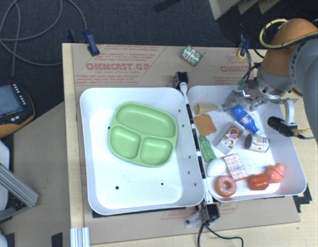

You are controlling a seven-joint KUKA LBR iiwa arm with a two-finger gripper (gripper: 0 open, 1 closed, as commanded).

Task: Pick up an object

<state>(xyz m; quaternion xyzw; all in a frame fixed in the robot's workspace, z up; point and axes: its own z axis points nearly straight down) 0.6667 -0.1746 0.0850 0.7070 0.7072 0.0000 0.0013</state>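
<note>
Blue bottle (245,119), slanted near right bin's (298,175) far wall, directly under jaws (245,100). Probably light, stiff, slick plastic; best pinched across the body. Jaws' state: cannot tell.

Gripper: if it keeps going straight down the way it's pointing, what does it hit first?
Most likely the blue bottle, lying just below the gripper at the top of the right bin. Depth is unclear from this slanted view.

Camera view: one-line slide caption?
KUKA gripper poised over blue bottle in cluttered right bin; green divided plate in left bin.
</note>
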